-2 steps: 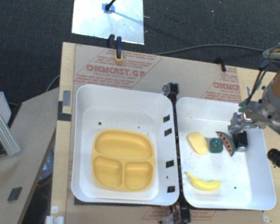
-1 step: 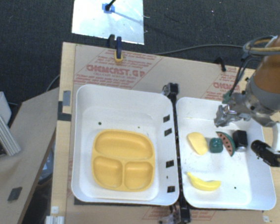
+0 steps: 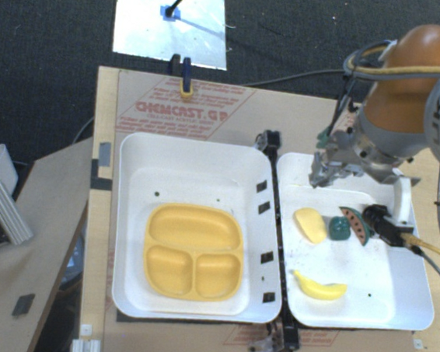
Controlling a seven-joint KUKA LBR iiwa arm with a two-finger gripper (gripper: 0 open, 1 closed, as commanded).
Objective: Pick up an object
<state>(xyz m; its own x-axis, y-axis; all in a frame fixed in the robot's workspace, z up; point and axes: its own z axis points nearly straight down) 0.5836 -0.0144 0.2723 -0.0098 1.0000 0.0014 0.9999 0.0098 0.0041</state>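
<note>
The right bin [image 3: 401,308] holds a pale yellow oval piece [image 3: 309,224], a teal round piece [image 3: 340,229], a watermelon slice [image 3: 354,223] leaning against the teal piece, and a banana [image 3: 319,287] near the front. My gripper [image 3: 321,176] hangs over the back left corner of this bin. It is behind the yellow oval piece and apart from it. Nothing shows between the gripper and the bin floor.
A yellow divided plate [image 3: 193,251] lies in the left bin [image 3: 142,171]. A ridge with black clips [image 3: 270,223] separates the two bins. The grey and orange arm [image 3: 417,83] looms over the right bin's back edge.
</note>
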